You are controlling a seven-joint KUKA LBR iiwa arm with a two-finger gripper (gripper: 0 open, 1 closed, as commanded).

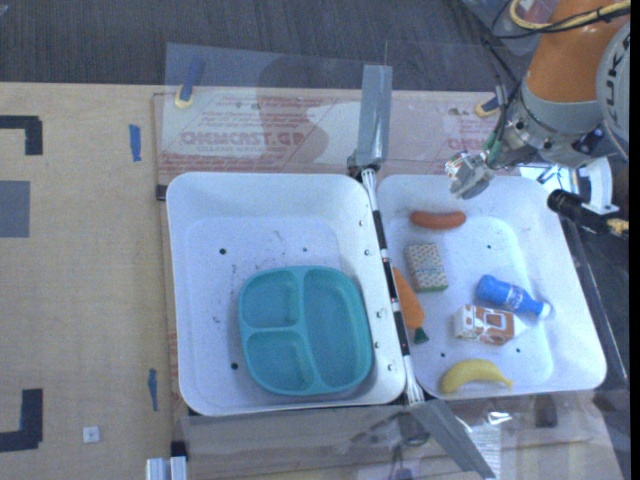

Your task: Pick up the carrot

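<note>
- While the left bin (195, 203) holds a teal divided tray (303, 331), the carrot (408, 305) lies along the right bin's (585, 343) left wall.
- Beside it: a sponge (427, 266), a sausage (437, 219), a banana (474, 374), a small carton (485, 324), a blue bottle (510, 296).
- The gripper (468, 174) hangs above the far rim, away from the carrot; I cannot tell its grip.

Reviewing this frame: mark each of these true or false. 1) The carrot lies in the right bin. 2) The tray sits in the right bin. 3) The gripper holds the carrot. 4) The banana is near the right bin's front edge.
1) True: the carrot lies by the right bin's left wall.
2) False: the tray sits in the left bin.
3) False: the gripper is above the bin's back edge, apart from the carrot.
4) True: the banana lies there.
</note>
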